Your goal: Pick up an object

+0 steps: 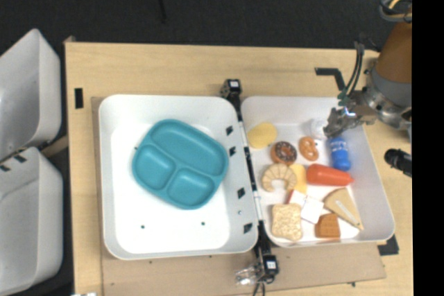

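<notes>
Camera view: gripper (338,123) near right bin (380,204) far edge, above blue bottle (339,153).

Blue bottle (339,153) upright in right bin (378,184)

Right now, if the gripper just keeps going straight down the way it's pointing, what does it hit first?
Probably the small blue bottle-shaped toy, which lies just under the gripper in the right white bin. Depth is unclear from this slanted view, so it could land on bin floor beside it.
</notes>
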Available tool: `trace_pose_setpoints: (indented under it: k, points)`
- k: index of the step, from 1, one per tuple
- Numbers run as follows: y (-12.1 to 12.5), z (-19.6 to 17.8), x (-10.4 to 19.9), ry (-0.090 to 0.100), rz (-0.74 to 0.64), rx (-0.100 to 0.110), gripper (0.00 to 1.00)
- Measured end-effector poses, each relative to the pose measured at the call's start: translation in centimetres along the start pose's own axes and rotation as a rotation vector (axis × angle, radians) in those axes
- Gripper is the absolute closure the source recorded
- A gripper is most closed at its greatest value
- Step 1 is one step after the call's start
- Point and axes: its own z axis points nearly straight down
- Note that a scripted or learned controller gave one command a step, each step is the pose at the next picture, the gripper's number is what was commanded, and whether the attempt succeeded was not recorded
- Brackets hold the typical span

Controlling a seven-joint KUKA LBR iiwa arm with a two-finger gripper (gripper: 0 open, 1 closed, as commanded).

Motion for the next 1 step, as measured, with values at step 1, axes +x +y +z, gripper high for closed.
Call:
trace_pose_setpoints:
  k: [1]
  points:
    - [0.09, -1.60, -0.15, 0.001, -0.002, 0.004, 1.00]
